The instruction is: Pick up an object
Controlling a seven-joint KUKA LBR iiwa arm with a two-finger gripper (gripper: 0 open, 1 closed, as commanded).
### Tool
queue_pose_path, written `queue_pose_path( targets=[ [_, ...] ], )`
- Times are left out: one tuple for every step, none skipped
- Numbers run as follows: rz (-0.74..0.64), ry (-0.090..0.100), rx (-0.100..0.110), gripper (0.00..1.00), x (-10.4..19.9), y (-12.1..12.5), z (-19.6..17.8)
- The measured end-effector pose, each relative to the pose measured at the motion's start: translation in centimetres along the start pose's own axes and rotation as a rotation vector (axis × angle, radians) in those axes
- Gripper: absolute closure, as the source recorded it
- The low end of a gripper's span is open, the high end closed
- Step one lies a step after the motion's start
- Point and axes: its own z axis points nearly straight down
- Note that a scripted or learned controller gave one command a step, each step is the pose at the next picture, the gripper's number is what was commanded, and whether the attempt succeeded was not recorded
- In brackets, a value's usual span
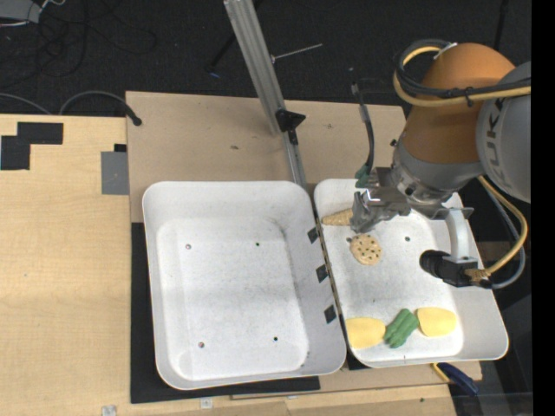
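Note:
My gripper [365, 213] hangs over the upper left part of the right bin [486, 341], under the grey arm with its orange band. A tan cone-shaped piece [336, 219] lies just left of the gripper, its wide end hidden under it. Directly below the gripper lies a round cookie with dark chips [366, 250]. Near the bin's front edge two yellow pieces [365, 332] [437, 321] flank a green piece [400, 328].
The left bin [173, 206] sits beside the right one, joined by black clips along the shared rim. A slanted aluminium bar [258, 63] rises behind the bins. A black fitting with a yellow cable [444, 267] hangs off the arm over the right bin.

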Motion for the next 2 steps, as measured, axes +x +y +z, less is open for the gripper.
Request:
queue_pose_path(
  targets=[
    [0.001,-0.001,0.002,1.0,4.9,-0.5,2.1],
    [0.0,-0.001,0.0,1.0,9.4,-1.0,2.0]
  ],
)
